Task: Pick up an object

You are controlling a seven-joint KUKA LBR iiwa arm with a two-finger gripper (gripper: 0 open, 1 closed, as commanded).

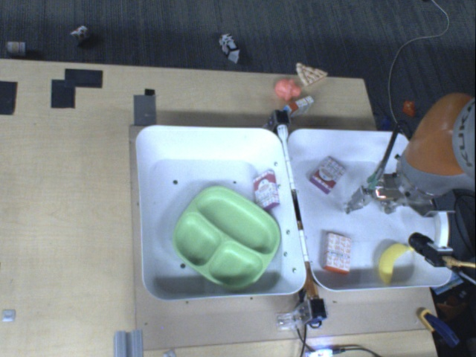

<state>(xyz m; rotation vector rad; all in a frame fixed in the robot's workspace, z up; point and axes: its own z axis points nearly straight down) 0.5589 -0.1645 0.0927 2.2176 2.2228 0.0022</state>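
While the arm hangs over the right bin (416, 143):
Gripper (360, 199): jaw state unclear
Box (327, 174): small, red-and-white, tilted

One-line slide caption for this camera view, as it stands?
KUKA arm's gripper hovers in the right bin among two small boxes and a yellow banana; green divided plate lies in the left bin.

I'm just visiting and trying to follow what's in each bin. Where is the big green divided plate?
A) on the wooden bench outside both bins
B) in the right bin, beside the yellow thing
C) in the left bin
C: the green divided plate lies inside the left bin, with a small red-and-white packet at its upper edge.
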